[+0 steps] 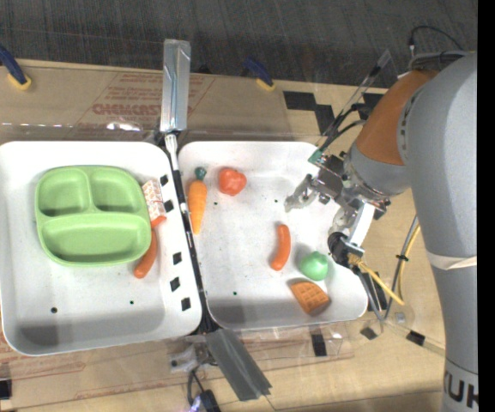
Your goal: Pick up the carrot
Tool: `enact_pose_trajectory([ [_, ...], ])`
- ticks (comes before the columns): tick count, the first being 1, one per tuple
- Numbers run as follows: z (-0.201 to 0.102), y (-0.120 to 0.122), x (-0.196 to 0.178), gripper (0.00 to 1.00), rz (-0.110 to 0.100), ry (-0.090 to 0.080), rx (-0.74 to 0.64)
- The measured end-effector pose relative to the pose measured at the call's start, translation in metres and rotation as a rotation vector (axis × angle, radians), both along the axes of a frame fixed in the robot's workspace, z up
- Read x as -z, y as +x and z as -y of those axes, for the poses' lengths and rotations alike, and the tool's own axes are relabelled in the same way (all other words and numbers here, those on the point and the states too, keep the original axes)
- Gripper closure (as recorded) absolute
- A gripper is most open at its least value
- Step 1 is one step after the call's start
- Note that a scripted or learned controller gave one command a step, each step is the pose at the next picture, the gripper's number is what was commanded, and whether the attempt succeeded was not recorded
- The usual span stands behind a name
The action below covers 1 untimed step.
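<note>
The carrot (196,204) is found in the right bin (256,157), laid lengthwise against that bin's left wall, green top pointing away from the camera; such a spot is judged awkward, since the wall leaves little room for a finger on that side. Other items are given rel. to the carrot: a red tomato-like piece (231,180) just to its right; an orange sausage-shaped piece (280,247) further right and nearer the camera; a green round piece (314,266) and a waffle-like brown piece (309,296) beyond that, toward the bin's near-right corner. In the left bin (15,230), across the wall from the carrot, a green divided plate (93,215) is seen, w/ a small red-white packet (153,198) and another orange piece (147,260) at its right edge.

The gripper (303,197) is held over the right bin's right part, well apart from the carrot, w/ the tomato-like piece between; nothing is gripped. Whether the jaws are wide or narrow cannot be told; the metal parts are too cluttered. The arm is reached in from the right, orange band above the wrist, wrist bent down toward the bin; approach is judged not yet begun, a move left across the bin being needed.
</note>
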<state>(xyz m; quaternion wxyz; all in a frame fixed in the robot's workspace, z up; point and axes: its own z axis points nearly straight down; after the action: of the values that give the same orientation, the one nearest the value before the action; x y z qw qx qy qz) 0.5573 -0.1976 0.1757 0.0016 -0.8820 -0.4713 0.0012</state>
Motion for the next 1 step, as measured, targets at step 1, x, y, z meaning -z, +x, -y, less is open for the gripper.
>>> enact_pose_trajectory([
  [1,-0.0028,-0.0270,-0.0694,0.00,0.003,0.000,-0.328],
])
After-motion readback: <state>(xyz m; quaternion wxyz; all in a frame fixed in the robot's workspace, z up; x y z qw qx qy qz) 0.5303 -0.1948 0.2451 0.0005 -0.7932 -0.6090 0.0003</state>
